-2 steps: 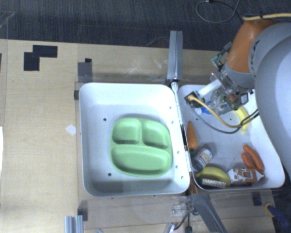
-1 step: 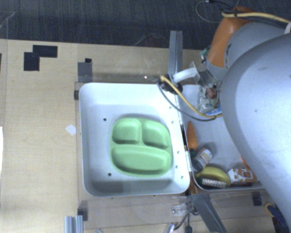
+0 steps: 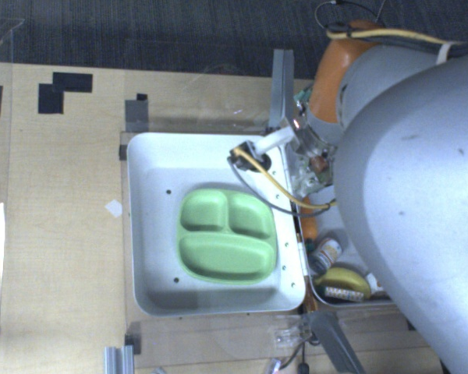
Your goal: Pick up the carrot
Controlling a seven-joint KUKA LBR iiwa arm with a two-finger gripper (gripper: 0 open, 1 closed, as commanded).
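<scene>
Gripper (image 3: 312,179) low in right bin (image 3: 337,293), perhaps near carrot (image 3: 308,227)

no readable text, labels or numbers anywhere

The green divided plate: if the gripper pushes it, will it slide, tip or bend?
The green plate would probably slide rather than tip, since it lies flat and low on the smooth floor of the white bin. It looks moulded and rigid, with three compartments, so it likely would not bend. Its rounded rim may be hard to pinch.
</scene>
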